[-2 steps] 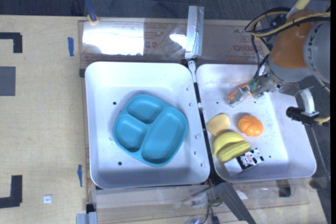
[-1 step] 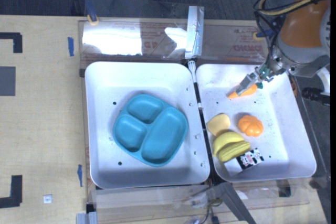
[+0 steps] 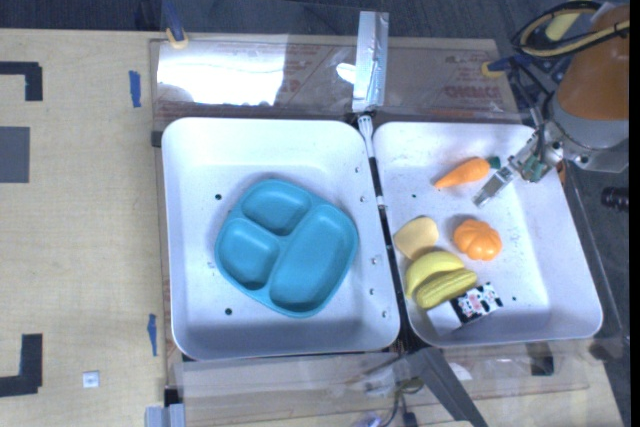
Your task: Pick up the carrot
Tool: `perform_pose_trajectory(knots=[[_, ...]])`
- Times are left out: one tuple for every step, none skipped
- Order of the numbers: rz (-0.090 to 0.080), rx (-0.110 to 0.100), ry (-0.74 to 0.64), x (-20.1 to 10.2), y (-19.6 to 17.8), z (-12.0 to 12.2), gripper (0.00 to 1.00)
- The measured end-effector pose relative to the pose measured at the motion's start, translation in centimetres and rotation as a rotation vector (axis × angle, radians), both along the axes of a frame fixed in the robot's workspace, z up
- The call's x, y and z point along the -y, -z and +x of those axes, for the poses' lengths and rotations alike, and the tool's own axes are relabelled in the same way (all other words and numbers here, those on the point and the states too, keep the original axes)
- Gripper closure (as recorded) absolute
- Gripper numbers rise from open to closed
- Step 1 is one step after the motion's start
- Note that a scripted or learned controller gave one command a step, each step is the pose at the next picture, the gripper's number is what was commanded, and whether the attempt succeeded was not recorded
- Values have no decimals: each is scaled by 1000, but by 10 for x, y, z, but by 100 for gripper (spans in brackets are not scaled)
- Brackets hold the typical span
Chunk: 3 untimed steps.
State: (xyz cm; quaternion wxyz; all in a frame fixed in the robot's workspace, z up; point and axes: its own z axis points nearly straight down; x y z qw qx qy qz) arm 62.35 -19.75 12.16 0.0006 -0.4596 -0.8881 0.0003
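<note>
- Where the carrot (image 3: pixel 461 173) lies, in the upper part of the right bin (image 3: pixel 560 300), it rests flat on the white floor, pointed tip toward the bin divider, blunt end with a green stub toward the arm.
- Gripper (image 3: pixel 497 179) sits just beside that blunt end. Fingers look parted; nothing is between them. Carrot not held.
- Step in hand, by my judgement: the approach, pre-grasp. Lifting not yet begun.
- Next move likely calls for bringing the fingers over the thicker part of the carrot so they straddle it across its width, then closing. The taper could let it slip toward the thin end.
- Carrot: smooth orange toy, conical, slightly glossy, probably hard plastic.
- Near neighbours, lower in the same bin: a round orange ribbed fruit (image 3: pixel 477 239), a pale yellow rounded piece (image 3: pixel 416 235), a yellow banana-like piece (image 3: pixel 440 276), and a small black-and-white block (image 3: pixel 476 303). All apart from the carrot, so the grasp zone looks free.
- Left bin (image 3: pixel 190 315) holds a blue divided plate (image 3: pixel 287 245), three compartments, matte.
- Both bins: shallow, white, rounded corners, small dark holes in the floor.
</note>
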Motion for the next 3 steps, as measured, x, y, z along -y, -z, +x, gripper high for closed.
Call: perform_pose_trajectory(knots=[[0, -8, -229, -33, 31, 34, 0], [-2, 8, -229, -34, 19, 39, 100], [-3, 14, -317, -83, -77, 11, 100]])
